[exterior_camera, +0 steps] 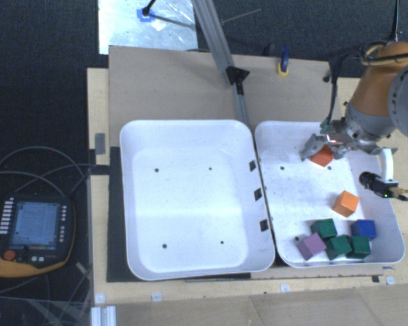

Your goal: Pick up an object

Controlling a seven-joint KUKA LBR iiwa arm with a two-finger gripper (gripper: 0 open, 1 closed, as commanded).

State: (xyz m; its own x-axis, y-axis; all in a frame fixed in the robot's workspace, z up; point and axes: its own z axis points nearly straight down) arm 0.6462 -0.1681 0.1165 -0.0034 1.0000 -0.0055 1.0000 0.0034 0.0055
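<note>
The tan surface carries two shallow white bins side by side. The left bin shows a bare white floor with a few small dark dots. The right bin holds all the blocks. Three small black clips sit along the seam where the two bins meet.

The grey arm, with its orange band above the wrist, reaches in from the right and bends down over the far part of the right bin. Its hand hangs over that bin's upper middle, and a red-orange block sits between its fingers, held there; whether the block is clear of the bin floor cannot be told.

Further toward the near edge, an orange block lies alone on the bin floor, well apart from the hand. In the near right corner a cluster lies packed together: a purple block on the left, three green blocks touching one another in the middle, and a blue block at the right.

Off the surface at the left, a teach pendant with a lit screen rests on the dark floor among looping cables. A grey metal pole runs slantwise from the top down to the far edge of the bins.
</note>
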